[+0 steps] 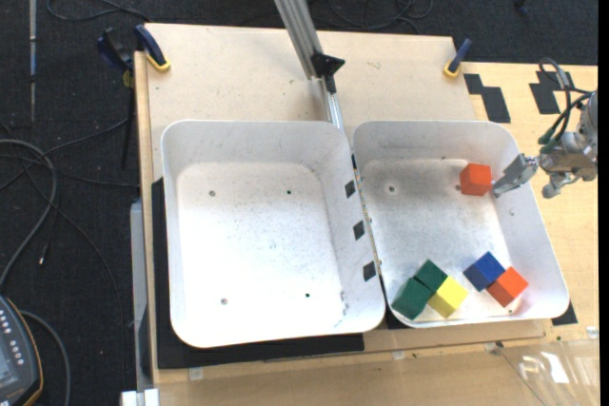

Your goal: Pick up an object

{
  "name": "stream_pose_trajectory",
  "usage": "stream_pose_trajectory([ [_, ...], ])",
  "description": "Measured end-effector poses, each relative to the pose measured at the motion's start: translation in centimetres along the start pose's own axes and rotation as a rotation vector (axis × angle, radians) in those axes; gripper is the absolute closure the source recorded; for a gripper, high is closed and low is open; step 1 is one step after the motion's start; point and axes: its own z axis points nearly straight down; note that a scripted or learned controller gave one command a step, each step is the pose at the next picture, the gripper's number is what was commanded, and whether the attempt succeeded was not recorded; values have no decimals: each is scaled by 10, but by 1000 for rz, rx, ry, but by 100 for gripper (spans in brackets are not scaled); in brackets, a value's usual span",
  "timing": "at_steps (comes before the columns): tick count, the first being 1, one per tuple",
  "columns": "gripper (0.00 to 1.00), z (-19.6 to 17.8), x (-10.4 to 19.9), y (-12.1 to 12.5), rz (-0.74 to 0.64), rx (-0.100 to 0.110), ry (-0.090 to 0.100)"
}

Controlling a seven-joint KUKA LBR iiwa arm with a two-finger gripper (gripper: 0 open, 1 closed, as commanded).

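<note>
— Which object looks the likeliest pick?

— The orange block (475, 178), alone near the far right corner of the right bin (428, 140). The gripper (511, 178) sits just beside it, at the bin's right wall, with one finger (519, 172) reaching toward the block. Nothing is held, and I cannot tell whether the gripper is spread or closed from this angle.

— How would it handle?

— It looks like a small, rigid cube, probably light, with flat faces. I judge it won't deform or break; a smooth finish might slip if pinched on a corner, so take it across two opposite flat sides.

— And the others?

— A green block (420, 291), a yellow block (448, 298), a blue block (486, 269) and a second orange block (510, 285) crowd the near edge of the same bin, some touching. Harder to get fingers around. The left bin (181, 195) holds none.
</note>
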Motion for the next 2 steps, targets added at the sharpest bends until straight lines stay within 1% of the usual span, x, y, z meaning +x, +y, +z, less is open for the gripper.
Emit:
stream_pose_trajectory([
  [1,0,135,-2,87,-3,2,0],
  [2,0,131,20,86,10,-17,-22],
])
